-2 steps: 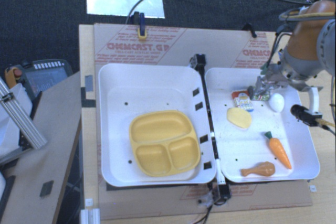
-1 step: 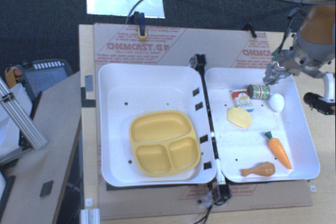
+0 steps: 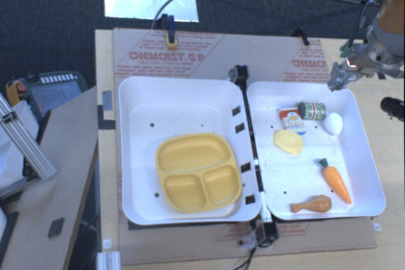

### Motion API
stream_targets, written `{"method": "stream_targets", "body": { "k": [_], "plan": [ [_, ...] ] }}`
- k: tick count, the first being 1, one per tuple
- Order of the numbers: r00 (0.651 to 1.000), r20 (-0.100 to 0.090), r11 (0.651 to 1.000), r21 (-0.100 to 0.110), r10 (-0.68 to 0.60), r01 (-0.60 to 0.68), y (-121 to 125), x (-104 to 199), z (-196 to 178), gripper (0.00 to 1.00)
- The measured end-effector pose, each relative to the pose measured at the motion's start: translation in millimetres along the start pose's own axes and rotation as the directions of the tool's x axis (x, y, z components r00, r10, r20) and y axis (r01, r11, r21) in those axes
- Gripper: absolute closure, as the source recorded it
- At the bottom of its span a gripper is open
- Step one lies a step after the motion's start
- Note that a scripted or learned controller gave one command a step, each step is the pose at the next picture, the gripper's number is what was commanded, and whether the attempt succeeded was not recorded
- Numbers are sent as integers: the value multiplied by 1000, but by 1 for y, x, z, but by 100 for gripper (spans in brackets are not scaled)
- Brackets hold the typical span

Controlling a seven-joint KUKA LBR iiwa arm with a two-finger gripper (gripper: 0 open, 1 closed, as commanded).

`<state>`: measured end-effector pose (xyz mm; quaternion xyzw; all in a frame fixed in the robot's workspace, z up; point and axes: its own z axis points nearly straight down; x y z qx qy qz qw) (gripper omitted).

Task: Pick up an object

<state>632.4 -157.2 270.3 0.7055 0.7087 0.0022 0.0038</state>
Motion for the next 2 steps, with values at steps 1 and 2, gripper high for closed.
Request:
{"method": "stream_targets", "body": {
  "k": [1,2],
  "plan": [
    [1000,-3,1000,7,-5,5,-4,61,1,100],
    [1000,-5,1000,6,-5,5,-8,116,0,100]
  ]
}}
